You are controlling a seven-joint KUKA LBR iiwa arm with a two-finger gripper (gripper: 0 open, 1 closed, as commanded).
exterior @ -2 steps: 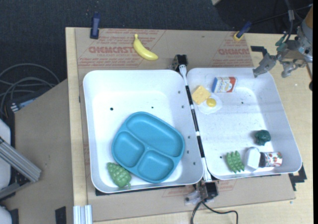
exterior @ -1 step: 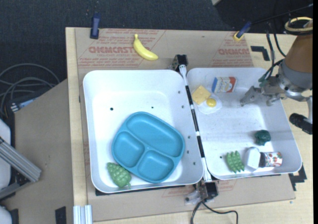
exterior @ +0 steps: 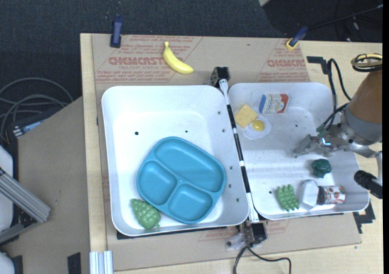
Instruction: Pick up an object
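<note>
Nearest the camera, a green bumpy toy (exterior: 145, 213) is lodged against a blue divided plate (exterior: 181, 178) in the left bin (exterior: 121, 109). In the right bin (exterior: 285, 200), a green ridged piece (exterior: 287, 197) and a small can (exterior: 328, 194) are lined along the near wall. Slightly beyond, a dark green lump (exterior: 321, 167) is found just below the pincer (exterior: 316, 143), probably the intended target. The pincer's state cannot be told; nothing is seen gripped. Further back, a yellow block (exterior: 245, 115) and a carton (exterior: 273, 103) are grouped together. On the worktop (exterior: 243, 60) behind, a banana (exterior: 175, 60) is left.
</note>
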